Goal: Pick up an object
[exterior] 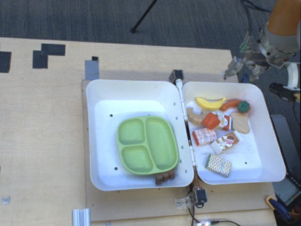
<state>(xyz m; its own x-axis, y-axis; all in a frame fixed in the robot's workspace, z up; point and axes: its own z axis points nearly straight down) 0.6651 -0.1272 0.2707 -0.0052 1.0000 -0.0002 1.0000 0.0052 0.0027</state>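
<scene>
Right bin (263,126) holds banana (210,102) (left: green plate (147,145)).

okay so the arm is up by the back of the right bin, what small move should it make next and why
Probably bring the gripper forward and down over the right bin. It hangs past the bin's far rim, above the bench, with nothing between its fingers, while the toy food lies inside; the banana is nearest and sits fairly apart at the pile's far edge, so it looks the easiest target.
</scene>
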